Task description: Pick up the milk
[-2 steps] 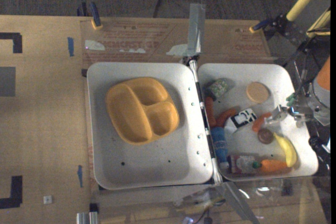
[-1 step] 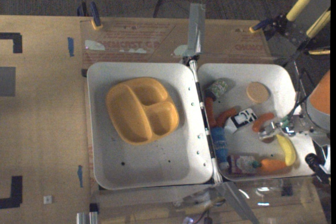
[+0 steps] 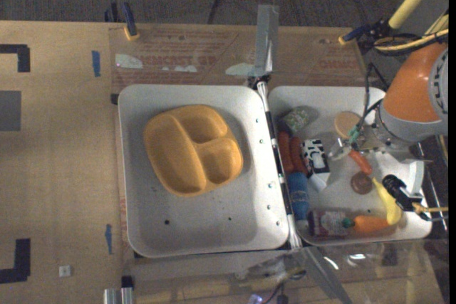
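The milk (image 3: 314, 155) is a small carton with a black and white cow pattern, lying in the right bin (image 3: 335, 100) near its left side. My gripper (image 3: 348, 149) hangs over the middle of that bin, just to the right of the carton, at the end of the grey arm with its orange band (image 3: 420, 89). Nothing shows between the gripper and the carton, and the two look apart. A small orange carrot (image 3: 360, 161) lies right under the gripper's tip.
The right bin also holds red sausages (image 3: 288, 152), a blue bottle (image 3: 298, 192), a grey-green lump (image 3: 301, 117), a tan disc (image 3: 347, 123), a brown cookie (image 3: 361, 184), a banana (image 3: 388, 206), a larger carrot (image 3: 370, 224) and a pink bottle (image 3: 328, 222). A yellow divided plate (image 3: 192, 149) sits in the left bin (image 3: 206, 224).
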Tool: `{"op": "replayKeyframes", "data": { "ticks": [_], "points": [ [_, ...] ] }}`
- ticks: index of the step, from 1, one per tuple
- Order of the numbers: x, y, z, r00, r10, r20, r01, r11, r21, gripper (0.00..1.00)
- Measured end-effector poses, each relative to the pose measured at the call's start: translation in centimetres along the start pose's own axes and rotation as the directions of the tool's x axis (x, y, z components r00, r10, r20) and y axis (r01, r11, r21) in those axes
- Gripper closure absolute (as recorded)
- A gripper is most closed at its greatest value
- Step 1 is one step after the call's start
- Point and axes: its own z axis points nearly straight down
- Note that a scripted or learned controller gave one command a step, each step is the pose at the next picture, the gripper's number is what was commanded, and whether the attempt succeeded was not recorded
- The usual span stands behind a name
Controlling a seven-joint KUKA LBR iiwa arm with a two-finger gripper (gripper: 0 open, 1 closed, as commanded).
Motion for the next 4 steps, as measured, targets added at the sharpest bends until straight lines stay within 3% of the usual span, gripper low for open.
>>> {"op": "replayKeyframes", "data": {
  "ticks": [1,2,3,4],
  "points": [
    [7.6,1.5,-5.3,0.998,0.065,0.000,-0.065,0.998,0.009,0.00],
    [6.5,-5.8,0.1,1.000,0.020,-0.002,-0.020,1.000,0.006,0.00],
    [8.7,-4.8,-9.6,0.997,0.077,-0.001,-0.077,0.997,0.012,0.00],
    [6.4,-4.8,-0.1,1.000,0.025,-0.002,-0.025,1.000,0.002,0.00]
  ]
}}
